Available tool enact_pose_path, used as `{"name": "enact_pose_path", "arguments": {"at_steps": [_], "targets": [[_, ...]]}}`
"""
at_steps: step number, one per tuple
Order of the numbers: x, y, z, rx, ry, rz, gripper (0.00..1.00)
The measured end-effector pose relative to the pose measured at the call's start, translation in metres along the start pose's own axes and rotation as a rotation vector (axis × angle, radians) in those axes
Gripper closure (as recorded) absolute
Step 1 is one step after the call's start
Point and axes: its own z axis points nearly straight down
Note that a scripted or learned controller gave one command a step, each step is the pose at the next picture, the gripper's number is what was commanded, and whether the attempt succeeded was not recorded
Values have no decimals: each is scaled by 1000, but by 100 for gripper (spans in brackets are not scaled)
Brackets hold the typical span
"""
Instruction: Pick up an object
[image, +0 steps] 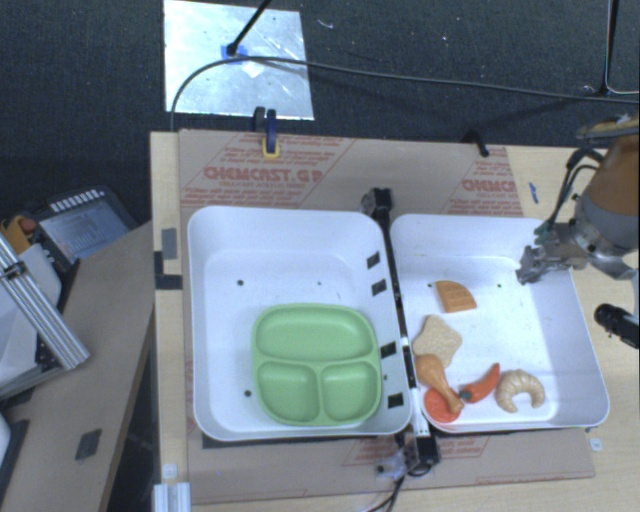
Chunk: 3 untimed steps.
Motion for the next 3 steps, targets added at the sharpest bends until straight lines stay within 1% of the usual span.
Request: {"name": "enact_pose_path", "arguments": {"at_steps": [1,2,3], "targets": [[0,2,-40,2,0,-1,100],[56,18,-34,3,3,-7,100],[108,26,-47,3,4,-7,100]]}}
